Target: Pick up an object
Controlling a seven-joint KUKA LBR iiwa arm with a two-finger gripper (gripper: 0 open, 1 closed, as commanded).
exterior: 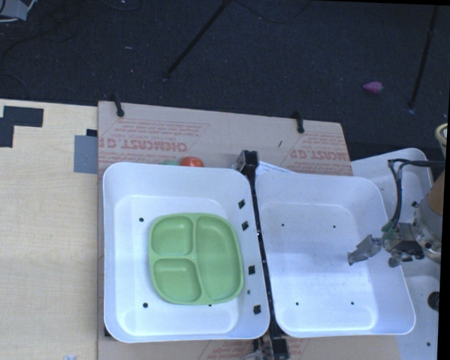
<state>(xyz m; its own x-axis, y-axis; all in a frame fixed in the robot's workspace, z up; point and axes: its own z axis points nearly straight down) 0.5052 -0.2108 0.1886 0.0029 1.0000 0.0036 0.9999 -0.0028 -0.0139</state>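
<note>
The jaws (378,251) hang over the right edge of the right bin (319,323), reaching in from the right; whether they are open or closed I cannot tell, and nothing can be seen between them; the floor of that bin under them is bare white plastic. The only object lying in a bin is the green divided plate (196,257), with 3 compartments, flat in the middle of the left bin (120,313), well apart from the jaws and on the far side of the black divider (253,237) between the 2 bins; a small red-orange object (191,162) lies on the cardboard (212,137) just behind the left bin's back wall. The likely failure is a grasp closing on nothing, since the jaws are over a bin with nothing to take; even over the plate, its low flat rim offers little purchase, so the jaws could slide off or merely push it across the smooth bin floor; crossing low risks clipping the divider.
</note>
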